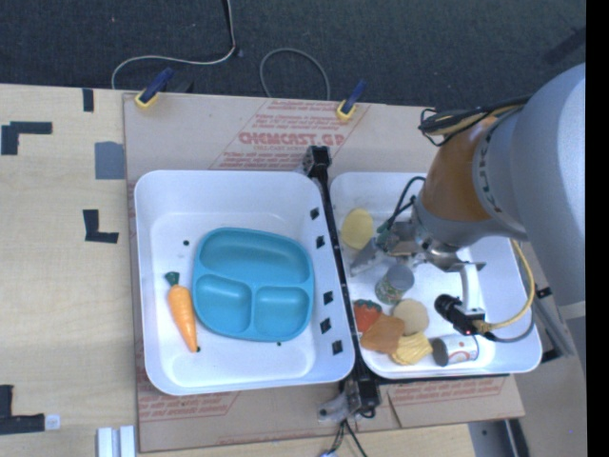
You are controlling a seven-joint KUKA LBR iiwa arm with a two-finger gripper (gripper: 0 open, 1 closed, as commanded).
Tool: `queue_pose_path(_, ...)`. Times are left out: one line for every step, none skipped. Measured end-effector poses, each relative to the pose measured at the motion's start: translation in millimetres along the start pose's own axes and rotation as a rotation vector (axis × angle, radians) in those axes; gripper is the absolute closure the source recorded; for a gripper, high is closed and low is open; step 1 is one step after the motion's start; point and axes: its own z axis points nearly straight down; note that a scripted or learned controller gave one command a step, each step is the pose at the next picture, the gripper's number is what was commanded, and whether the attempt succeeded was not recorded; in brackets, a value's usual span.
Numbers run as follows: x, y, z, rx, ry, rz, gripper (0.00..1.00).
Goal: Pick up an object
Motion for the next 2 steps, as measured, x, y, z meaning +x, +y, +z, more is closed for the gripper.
queue_pose_path(-6,60,1,-0.003,0.001,-0.003,0.0)
queue_pose_path(-5,103,1,-0.003,0.001,-0.004,0.0)
